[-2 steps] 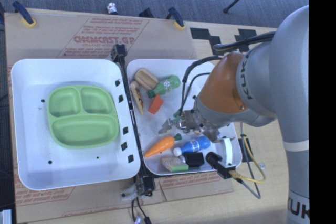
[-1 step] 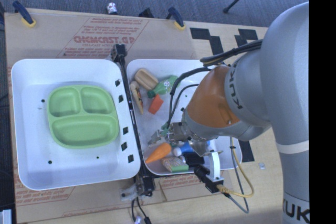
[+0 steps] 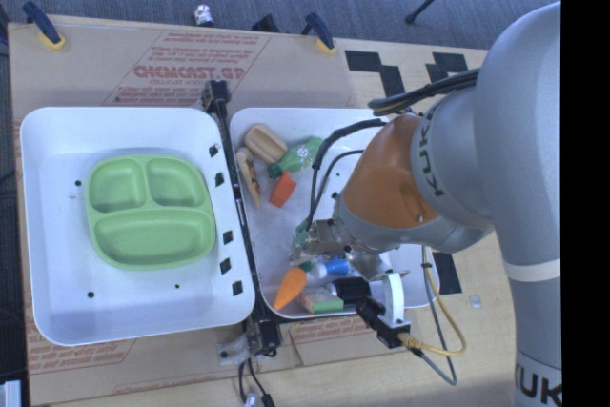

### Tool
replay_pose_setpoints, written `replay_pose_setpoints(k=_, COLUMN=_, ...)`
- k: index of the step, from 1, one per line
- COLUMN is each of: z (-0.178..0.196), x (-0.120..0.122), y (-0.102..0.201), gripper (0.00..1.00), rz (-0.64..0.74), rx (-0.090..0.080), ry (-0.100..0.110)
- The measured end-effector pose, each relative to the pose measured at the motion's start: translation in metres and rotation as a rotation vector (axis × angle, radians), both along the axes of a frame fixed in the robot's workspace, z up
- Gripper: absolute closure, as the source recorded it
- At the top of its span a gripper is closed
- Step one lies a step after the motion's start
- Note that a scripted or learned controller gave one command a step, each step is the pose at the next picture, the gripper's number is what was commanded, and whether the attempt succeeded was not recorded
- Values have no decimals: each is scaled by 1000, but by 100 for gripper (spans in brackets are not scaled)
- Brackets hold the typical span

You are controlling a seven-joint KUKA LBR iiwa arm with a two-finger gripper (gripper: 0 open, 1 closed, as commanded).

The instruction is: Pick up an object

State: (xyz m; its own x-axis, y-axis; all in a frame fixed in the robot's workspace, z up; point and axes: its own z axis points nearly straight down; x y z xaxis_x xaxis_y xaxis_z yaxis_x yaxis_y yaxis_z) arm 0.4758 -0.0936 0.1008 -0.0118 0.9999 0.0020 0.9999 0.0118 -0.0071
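A cardboard-covered bench (image 3: 286, 71) is sitting on grey ribbed carpet, with blue clamps (image 3: 44, 24) gripping its far edge and red printed lettering running across the board. Two shallow white bins are lying side by side on it. The left bin (image 3: 48, 234) is holding a light green divided plate (image 3: 150, 209) with three compartments, lying flat near the middle. The right bin (image 3: 250, 124) is holding a scatter of toy food: a tan bread-like piece (image 3: 265, 144) at the far end, a narrow tan and brown item (image 3: 250, 176) lying along the left wall just below it, an orange-red block (image 3: 282, 190) beside a green piece (image 3: 297, 156), and at the near end an orange carrot (image 3: 292, 286) lying tilted, with a green and brown item (image 3: 322, 304) just beside it against the near rim. The grey arm (image 3: 505, 167) is reaching in from the right, its orange band (image 3: 386, 181) hanging over the middle of the right bin. The gripper (image 3: 319, 253) is pointing down into the near half of that bin, close above the carrot and a blue and white object (image 3: 334, 270) that is partly hidden by the wrist hardware. Whether the pincer is released or clenched cannot be told from this angle, and whether it is touching any object is unclear. A yellow cable (image 3: 440, 338) is looping off the wrist over the near bench edge.
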Motion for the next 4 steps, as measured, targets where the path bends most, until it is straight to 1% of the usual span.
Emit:
replay_pose_setpoints(k=1, z=0, x=0, y=0, gripper=0, rz=0, rx=0, ry=0)
replay_pose_setpoints(k=2, z=-9, x=0, y=-36, gripper=0, rz=-7, rx=-2, ry=-5)
replay_pose_setpoints(k=3, z=-9, x=28, y=2, gripper=0, rz=-3, rx=-1, ry=-3)
replay_pose_setpoints(k=4, z=-9, x=100, y=-6, gripper=0, rz=-7, rx=-1, ry=-4)
